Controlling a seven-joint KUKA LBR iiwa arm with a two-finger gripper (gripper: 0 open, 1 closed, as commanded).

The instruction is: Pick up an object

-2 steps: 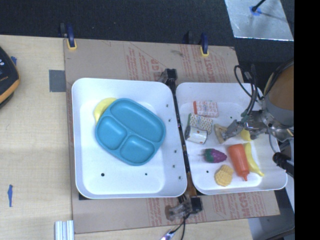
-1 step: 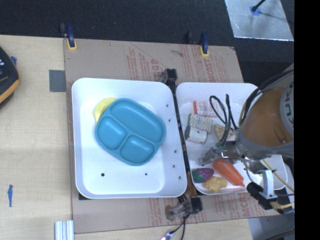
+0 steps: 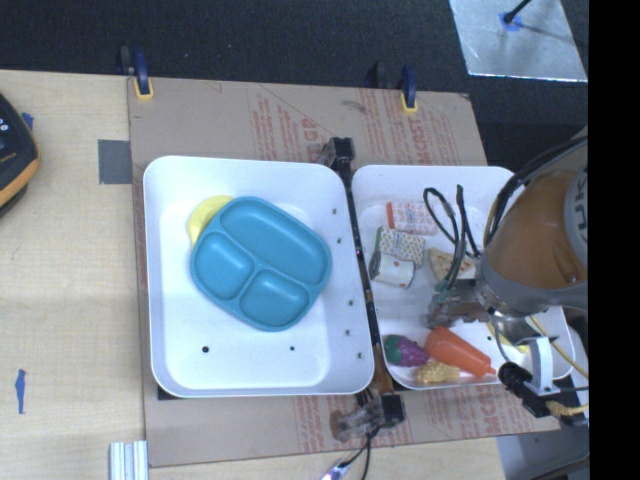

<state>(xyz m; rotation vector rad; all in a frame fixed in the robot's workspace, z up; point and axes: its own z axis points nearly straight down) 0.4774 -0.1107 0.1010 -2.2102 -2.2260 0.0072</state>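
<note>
My gripper hangs low over the middle of the right bin, at the end of the grey arm with the orange band. Just below it lies an orange toy carrot. Left of the carrot sit a purple and green toy and a small yellow piece. Nothing shows clearly in the gripper's grasp. Above it are a white and green packet, a red-printed packet, a tan piece and a looped black cable.
The left bin holds a blue divided plate lying over a yellow object. A black divider strip runs between the bins. Clamps pin the cardboard at the back edge.
</note>
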